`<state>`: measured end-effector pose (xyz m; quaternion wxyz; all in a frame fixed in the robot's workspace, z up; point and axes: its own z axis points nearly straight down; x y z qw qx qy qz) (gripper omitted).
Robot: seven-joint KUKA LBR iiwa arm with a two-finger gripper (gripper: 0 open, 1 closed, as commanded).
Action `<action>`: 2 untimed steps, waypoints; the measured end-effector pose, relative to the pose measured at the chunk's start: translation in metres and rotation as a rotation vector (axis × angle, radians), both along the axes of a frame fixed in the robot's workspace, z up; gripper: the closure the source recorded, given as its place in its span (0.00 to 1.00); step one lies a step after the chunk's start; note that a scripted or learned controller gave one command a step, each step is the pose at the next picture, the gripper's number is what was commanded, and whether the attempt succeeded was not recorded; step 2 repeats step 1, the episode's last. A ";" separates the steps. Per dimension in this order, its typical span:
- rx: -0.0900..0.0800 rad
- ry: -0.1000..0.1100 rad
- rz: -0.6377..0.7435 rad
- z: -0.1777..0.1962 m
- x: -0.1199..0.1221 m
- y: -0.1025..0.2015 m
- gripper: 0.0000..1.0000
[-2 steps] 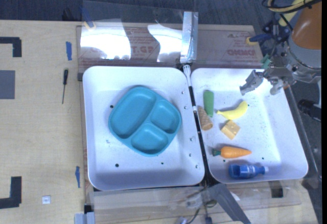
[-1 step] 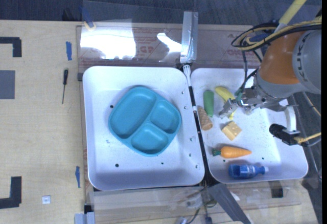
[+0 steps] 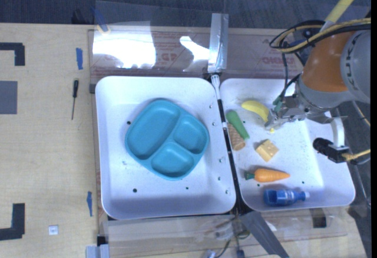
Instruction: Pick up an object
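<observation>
Bottle (image 3: 284, 196): blue, lying on its side by the near wall of the right bin (image 3: 336, 189), well apart from the gripper (image 3: 281, 114), toward the camera.
Carrot (image 3: 268, 175): just behind the bottle, long axis across the bin, also toward the camera from the gripper.
Cheese wedge (image 3: 267, 149): near the gripper, on its camera side, with open floor around it.
Banana (image 3: 255, 109): likeliest target; just beside the gripper on the side toward the left bin, long axis slanting from the far wall toward the tip.
Green stick (image 3: 237, 128): beyond the banana, hugging the divider.
Gripper: low over the floor; cannot tell how its tip is set.
Room: bare floor under the arm; far wall near.
Blue tray (image 3: 168, 138): in the left bin, well apart.
</observation>
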<state>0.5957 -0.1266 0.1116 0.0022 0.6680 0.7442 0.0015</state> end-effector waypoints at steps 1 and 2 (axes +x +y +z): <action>0.002 -0.006 -0.058 0.126 -0.022 0.059 1.00; 0.002 -0.006 -0.058 0.126 -0.022 0.059 1.00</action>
